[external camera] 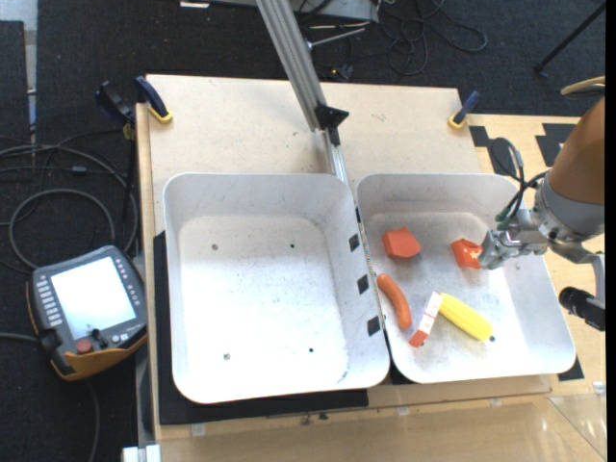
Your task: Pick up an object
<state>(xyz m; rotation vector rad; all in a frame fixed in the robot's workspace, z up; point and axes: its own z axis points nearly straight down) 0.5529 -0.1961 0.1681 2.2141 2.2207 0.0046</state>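
Far left, off the bench, you had the teach pendant (87, 308) lying on the dark floor w/ its cables. On the bench (241, 123) two yellow-tipped clamps sat at the back corners: one at the back-left corner (154, 102), one at the back-right (462, 110). An aluminium rail (294, 51) ran down at a slant from the back to the seam btw the bins.

The left bin (260, 287) showed you just its speckled white floor.

In the right bin (462, 287), going left to right: an orange sausage-shaped piece (395, 299) lay near the left wall; an orange-red block (402, 243) sat behind it, toward the back; a small white-and-red stick (424, 320) lay toward the front, touching or just beside the yellow corn-like piece (466, 317) on its right. A small red object (466, 252) sat near the right wall, approx mid-depth.

The gripper (493, 253) was down in the right bin by its right wall, right up against that small red object's right side. Can't tell whether the fingers were open, closed or on it. The grey arm (577, 200) came in over the bin's right edge.
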